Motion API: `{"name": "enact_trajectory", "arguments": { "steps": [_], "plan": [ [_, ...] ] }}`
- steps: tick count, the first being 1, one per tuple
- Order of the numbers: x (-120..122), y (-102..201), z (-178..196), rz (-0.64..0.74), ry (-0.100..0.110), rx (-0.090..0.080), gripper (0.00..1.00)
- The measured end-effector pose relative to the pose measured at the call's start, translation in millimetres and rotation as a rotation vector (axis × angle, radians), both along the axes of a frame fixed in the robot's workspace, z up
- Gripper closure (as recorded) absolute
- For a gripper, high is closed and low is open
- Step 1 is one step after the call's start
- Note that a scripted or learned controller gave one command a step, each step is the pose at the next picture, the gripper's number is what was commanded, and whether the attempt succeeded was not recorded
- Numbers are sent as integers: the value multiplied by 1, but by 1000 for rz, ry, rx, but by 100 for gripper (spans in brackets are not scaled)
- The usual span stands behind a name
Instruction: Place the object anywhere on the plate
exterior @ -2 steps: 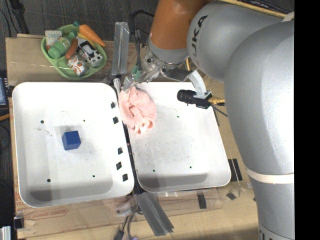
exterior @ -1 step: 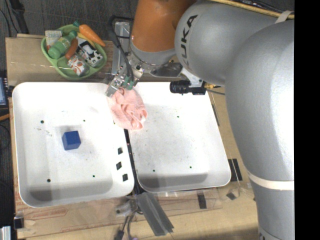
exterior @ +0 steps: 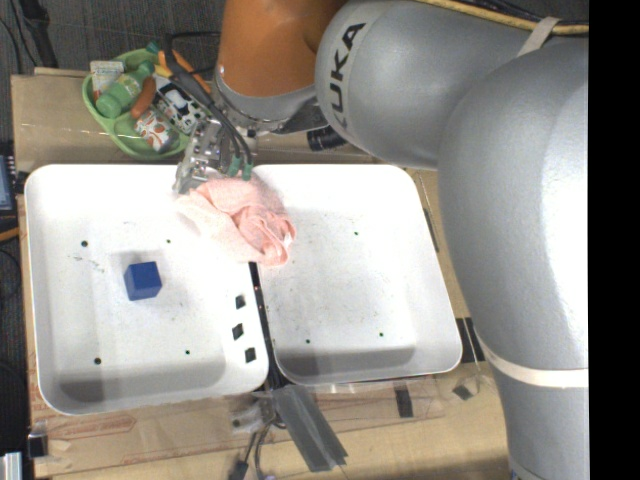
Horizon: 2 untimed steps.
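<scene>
The tool (exterior: 212, 163) hangs at the far edge of the left bin (exterior: 60, 268), fingers clamped on a pink cloth (exterior: 245, 218) that drapes across both bins' shared rim. A blue cube (exterior: 143, 279) lies in the left bin.

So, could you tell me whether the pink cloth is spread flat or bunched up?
Bunched up: the pink cloth lies crumpled in folds, draped over the divide between the two bins, beneath the gripper.

Pink cloth (exterior: 248, 216), blue cube (exterior: 143, 280), white bins (exterior: 60, 258), green bowl (exterior: 118, 128)
</scene>
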State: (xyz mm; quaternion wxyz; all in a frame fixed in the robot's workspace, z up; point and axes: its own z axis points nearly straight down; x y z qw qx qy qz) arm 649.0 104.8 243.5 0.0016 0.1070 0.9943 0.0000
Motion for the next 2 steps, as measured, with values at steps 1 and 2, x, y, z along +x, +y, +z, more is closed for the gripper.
{"name": "enact_trajectory", "arguments": {
  "steps": [1,2],
  "plan": [
    [-5,21,-11,214,4,-1,100],
    [-5,22,-11,215,4,-1,0]
  ]
}}
